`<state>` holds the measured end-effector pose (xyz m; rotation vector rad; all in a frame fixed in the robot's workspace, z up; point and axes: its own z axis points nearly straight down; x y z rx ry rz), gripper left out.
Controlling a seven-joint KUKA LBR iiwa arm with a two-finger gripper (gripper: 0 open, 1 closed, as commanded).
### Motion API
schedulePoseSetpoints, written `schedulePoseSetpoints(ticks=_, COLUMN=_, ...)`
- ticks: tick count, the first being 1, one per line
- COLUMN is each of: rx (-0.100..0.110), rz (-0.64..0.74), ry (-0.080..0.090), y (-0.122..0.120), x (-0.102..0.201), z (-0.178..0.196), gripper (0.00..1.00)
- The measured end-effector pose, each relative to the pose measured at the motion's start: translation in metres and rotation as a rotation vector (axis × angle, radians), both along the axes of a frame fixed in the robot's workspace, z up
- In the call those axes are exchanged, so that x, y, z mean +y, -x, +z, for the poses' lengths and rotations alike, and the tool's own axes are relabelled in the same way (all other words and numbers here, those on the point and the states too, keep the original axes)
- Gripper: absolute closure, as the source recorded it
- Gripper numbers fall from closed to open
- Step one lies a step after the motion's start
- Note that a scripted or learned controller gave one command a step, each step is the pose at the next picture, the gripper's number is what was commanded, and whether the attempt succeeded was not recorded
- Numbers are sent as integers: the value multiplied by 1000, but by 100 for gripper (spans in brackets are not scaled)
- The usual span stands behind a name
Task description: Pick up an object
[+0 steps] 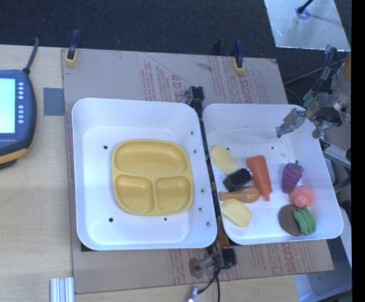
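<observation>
My gripper (302,125) hangs over the back right corner of the right bin (258,119), open, with nothing between its fingers. Toy food lies in front of it and to its left in that bin. An orange carrot (260,176) lies beside a black block (238,179) and a pale yellow piece (223,158). Purple grapes (292,175) sit nearest the gripper, with a pink fruit (303,196) just in front of them. A brown disc (288,219) touches a green piece (305,221) at the front right. A tan drumstick (240,195) and a yellow lump (236,212) lie by the bin's left wall.
The left bin (88,168) holds a yellow divided plate (152,175). A control pendant (0,118) lies on the bench at far left. Clamps (71,50) pin the cardboard sheet at the back.
</observation>
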<state>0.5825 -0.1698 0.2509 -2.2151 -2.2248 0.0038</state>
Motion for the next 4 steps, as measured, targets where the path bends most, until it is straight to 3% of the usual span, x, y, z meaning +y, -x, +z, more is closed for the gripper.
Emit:
schedulePoseSetpoints(ticks=1, rx=2, rz=1, ry=0, y=-3, x=48, z=-124, gripper=0)
schedulePoseSetpoints(ticks=2, rx=1, rz=1, ry=1, y=25, x=27, z=-160, gripper=0)
schedulePoseSetpoints(ticks=3, rx=1, rz=1, ry=0, y=39, x=26, z=-159, gripper=0)
schedulePoseSetpoints(ticks=4, rx=0, rz=2, ry=0, y=-13, x=67, z=-159, gripper=0)
